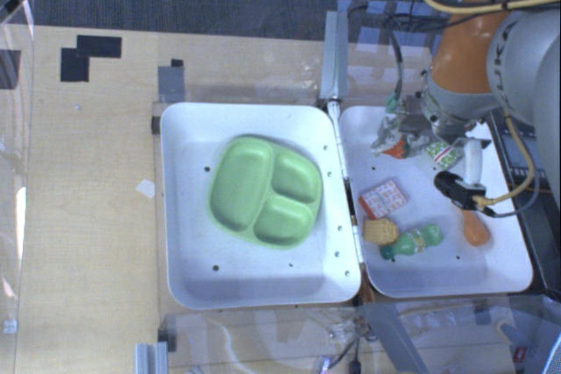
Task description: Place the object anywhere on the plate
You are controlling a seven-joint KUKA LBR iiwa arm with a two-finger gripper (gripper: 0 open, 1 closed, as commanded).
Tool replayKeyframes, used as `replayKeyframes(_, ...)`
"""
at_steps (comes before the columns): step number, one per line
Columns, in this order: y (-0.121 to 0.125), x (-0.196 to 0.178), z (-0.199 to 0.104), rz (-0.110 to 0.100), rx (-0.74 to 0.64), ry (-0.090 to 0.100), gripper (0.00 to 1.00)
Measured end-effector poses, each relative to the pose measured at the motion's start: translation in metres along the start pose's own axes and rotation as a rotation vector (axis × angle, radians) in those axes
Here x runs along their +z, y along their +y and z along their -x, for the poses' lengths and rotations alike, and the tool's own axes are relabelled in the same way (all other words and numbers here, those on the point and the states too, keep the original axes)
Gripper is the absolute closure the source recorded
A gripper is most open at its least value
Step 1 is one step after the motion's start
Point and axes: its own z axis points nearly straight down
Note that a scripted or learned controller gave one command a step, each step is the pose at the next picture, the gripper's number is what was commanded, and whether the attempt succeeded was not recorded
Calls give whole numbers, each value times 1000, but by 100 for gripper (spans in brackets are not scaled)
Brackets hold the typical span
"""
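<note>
The pink packet point(383, 198) in the right bin point(501, 269) carries a printed grid pattern, and the green-and-white packet point(445, 155) carries print as well; the writing on both is too small to read. The gripper point(392, 136) stands over the far left part of the right bin, close to the divider between the two bins. Whether it is released or clamped on anything cannot be determined from this angle. A small red-orange object point(397, 151) lies at the gripper's tip, touching it or just beneath it. The green-and-white packet lies just to the right of that object. The pink packet lies nearer the viewer, near the bin's middle. Along the near side sit a yellow item point(379, 230), a green item point(414, 242) touching it, and an orange item point(474, 229) further right. The green plate point(266, 190), moulded with three compartments, rests in the middle of the left bin point(186, 188), well apart from the gripper.
</note>
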Motion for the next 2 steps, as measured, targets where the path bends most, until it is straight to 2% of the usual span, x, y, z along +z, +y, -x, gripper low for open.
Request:
replayKeyframes(1, -28, 1, -79, -3, -144, 0, 100)
replayKeyframes(2, -28, 1, -79, -2, -143, 0, 0)
